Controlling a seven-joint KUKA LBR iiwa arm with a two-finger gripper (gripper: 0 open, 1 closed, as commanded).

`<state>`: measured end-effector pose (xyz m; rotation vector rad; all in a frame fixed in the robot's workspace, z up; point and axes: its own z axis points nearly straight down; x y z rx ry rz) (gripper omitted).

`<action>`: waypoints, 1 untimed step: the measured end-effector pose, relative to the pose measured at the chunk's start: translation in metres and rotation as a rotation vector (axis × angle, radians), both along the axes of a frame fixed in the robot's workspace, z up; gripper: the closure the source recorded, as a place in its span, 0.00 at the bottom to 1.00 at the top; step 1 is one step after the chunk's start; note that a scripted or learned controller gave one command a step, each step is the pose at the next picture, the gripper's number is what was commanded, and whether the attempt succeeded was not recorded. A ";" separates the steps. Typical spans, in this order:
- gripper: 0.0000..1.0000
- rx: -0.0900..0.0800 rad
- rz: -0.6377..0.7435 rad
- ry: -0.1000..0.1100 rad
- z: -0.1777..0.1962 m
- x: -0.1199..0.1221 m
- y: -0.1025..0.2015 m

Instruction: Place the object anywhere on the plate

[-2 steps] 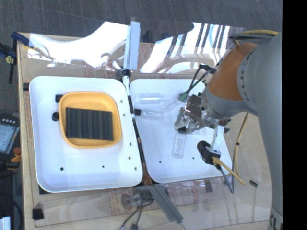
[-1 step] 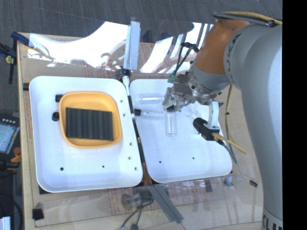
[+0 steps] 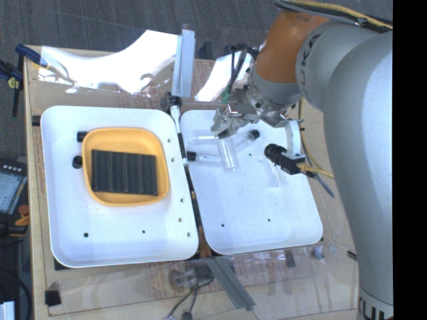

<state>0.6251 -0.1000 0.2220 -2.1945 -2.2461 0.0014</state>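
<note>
- Two white bins: I see the yellow plate [image 3: 124,167] in the left bin [image 3: 60,232]
- Gripper [image 3: 227,129] hangs over the right bin [image 3: 267,235], far side; finger state I cannot tell

Arm: I see my single grey arm [image 3: 353,112] coming in from the right side of the camera view, its bulk filling the right part and running down to the lower right corner.
Orange band: it sits just above the wrist [image 3: 287,45], near the top of the view.
Wrist: I see it angled down and to the left, toward the far end of the right side.
Tool: the tool [image 3: 228,127] hangs low below the wrist, pointing down-left.
Tool fingers: too small and cluttered for me to read.
</note>
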 end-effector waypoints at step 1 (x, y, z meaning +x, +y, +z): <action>1.00 0.000 0.275 -0.002 0.030 0.031 0.014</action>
